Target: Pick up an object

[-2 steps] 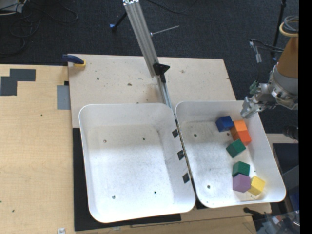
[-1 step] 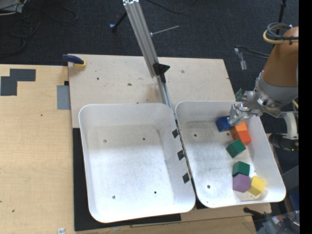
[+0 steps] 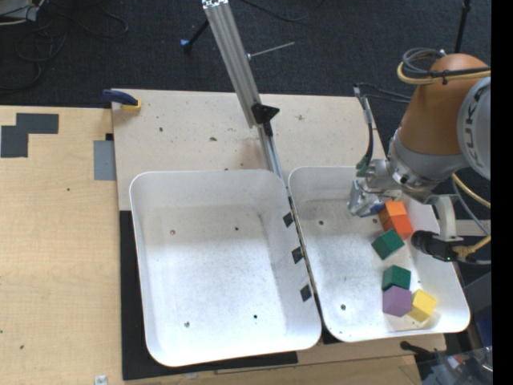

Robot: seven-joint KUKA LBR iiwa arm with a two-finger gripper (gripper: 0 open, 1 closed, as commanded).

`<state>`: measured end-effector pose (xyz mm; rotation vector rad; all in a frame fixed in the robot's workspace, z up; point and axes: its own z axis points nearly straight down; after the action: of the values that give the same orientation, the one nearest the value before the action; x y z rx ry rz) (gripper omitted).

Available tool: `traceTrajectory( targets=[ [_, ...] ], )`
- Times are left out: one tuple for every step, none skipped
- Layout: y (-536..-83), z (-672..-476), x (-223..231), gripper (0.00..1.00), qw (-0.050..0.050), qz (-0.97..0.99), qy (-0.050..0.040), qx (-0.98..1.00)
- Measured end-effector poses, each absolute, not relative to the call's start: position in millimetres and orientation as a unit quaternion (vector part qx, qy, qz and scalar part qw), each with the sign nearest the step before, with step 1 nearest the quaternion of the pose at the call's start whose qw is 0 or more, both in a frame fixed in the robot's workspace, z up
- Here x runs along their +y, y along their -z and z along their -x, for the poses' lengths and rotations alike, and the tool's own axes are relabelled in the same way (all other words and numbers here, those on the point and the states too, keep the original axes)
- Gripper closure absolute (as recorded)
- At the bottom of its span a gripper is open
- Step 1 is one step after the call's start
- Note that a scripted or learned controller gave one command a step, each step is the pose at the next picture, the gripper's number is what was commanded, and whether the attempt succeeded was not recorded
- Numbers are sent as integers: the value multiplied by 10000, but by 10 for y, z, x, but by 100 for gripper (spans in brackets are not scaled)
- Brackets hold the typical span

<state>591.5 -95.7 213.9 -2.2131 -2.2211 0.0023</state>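
Several small blocks lie in the right bin [image 3: 337, 295]: an orange block [image 3: 397, 217], a green block [image 3: 388, 244] just below it, a second green block [image 3: 396, 277], a purple block [image 3: 396, 301] and a yellow block [image 3: 424, 304] near the front right corner. My gripper [image 3: 365, 201] hangs low over the right bin's back part, just left of the orange block. Nothing shows between its fingers, and their spread is too small to make out.
The left bin [image 3: 216, 279] sits beside the right one, with dark clips on the shared divider [image 3: 295, 239]. A slanted aluminium bar [image 3: 240, 70] rises behind the bins. A blue and yellow clamp [image 3: 122, 99] rests at the bench's back left.
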Motion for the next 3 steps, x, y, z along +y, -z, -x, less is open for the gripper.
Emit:
traceTrajectory(
  targets=[
    [-2236,-5788,-510,100,27,7059,-6,-7083],
    [-2306,-5750,-56,100,23,7057,-5,-7086],
    [-2268,-5721,397,100,30,7059,-14,-7083]
  ],
)
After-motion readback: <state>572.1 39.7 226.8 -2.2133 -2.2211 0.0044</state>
